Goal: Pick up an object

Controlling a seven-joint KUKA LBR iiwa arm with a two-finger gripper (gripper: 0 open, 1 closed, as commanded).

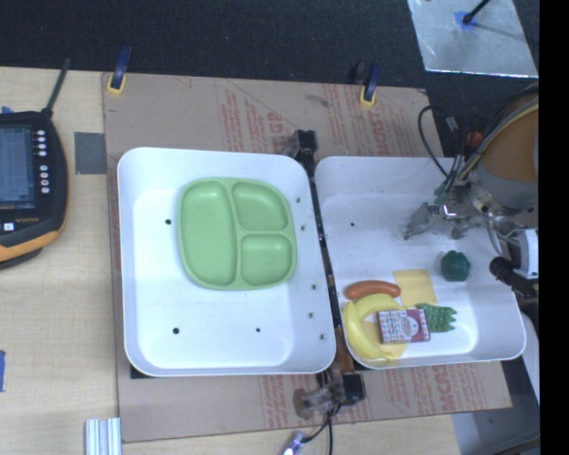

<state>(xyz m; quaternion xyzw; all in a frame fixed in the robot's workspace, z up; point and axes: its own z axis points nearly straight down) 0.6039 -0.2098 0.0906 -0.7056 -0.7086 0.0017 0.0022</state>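
My gripper (434,220) hangs over the upper middle of the right bin (379,197), above bare white floor. A dark green round toy (455,265) lies just below and to its right, apart from it. Further toward the bin's front lie a red sausage (372,289), a yellow cheese slice (415,284), a banana (360,330), a small maroon box (403,326) and a green leafy toy (441,318), packed close together. Nothing shows in the gripper.
A green divided plate (235,232) lies in the left bin (142,292). A tablet-like pendant (14,183) rests on the bench at far left. The arm's grey and orange body (512,159) stands over the right bin's right edge.
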